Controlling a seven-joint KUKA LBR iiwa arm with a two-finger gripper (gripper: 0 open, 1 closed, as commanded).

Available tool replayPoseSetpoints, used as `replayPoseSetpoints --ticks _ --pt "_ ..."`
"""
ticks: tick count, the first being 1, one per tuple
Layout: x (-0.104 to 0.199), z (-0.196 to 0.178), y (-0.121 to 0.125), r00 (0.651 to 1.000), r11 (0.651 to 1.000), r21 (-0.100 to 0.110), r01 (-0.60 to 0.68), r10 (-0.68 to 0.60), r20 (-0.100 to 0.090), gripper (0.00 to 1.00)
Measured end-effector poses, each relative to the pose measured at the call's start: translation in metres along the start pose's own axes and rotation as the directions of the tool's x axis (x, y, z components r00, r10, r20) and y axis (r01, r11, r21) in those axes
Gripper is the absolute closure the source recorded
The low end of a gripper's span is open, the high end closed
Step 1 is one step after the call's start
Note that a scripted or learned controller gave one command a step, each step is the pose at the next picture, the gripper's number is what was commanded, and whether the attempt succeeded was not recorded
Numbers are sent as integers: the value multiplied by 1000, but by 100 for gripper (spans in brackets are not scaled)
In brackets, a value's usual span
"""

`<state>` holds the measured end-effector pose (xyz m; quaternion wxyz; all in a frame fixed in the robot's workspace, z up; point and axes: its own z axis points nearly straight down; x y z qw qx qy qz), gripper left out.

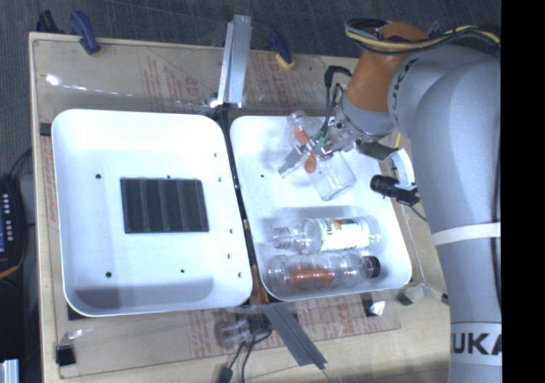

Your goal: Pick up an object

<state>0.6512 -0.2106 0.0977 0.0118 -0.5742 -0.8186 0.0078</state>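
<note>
Tool (313, 150) is down in the right bin (255, 202), around 12 o'clock of it, beside a clear cup (334, 177). You can't tell from this angle how the tool is set or if it has anything. Two clear bottles lie along the bin's 6 o'clock edge: white-label bottle (328, 235) above, red-fill bottle (324, 271) touching below. Left bin (77, 151) carries a dark grate (164, 205). Looks like the grasp step, at the cup. Next: you'd want a straight lift, then check that something comes up. Clear plastic will likely slip.
</note>
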Motion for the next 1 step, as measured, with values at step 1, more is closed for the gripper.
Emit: replayPoseSetpoints --ticks 1 --pt "43 -91 19 1000 1000 -25 13 -13 11 100"
